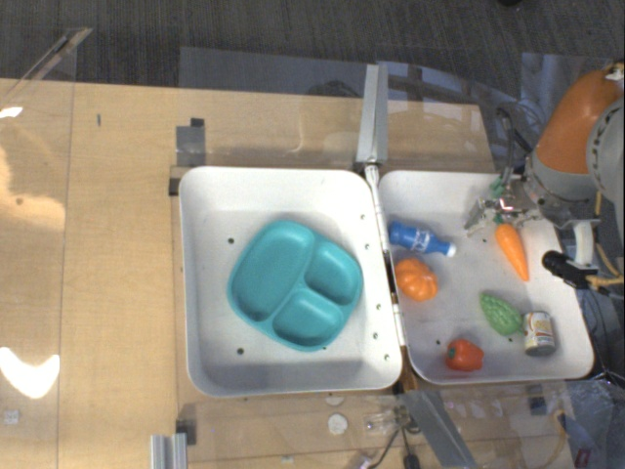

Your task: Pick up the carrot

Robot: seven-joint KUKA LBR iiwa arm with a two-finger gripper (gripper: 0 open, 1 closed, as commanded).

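Observation:
The orange carrot (513, 250) lies in the right bin (576, 364), near its right wall, with its thick end pointing to the back. My gripper (500, 212) hangs just behind and above that thick end, at the back right of the bin. Its fingers stand open, one finger (478, 217) to the left of the carrot's top. The carrot rests on the bin floor and is not between the fingers.
The right bin also holds a blue bottle (421, 239), an orange pepper (417, 279), a green vegetable (501, 314), a small can (539, 332) and a red pepper (465, 356). A teal divided plate (295, 284) lies in the left bin (200, 262).

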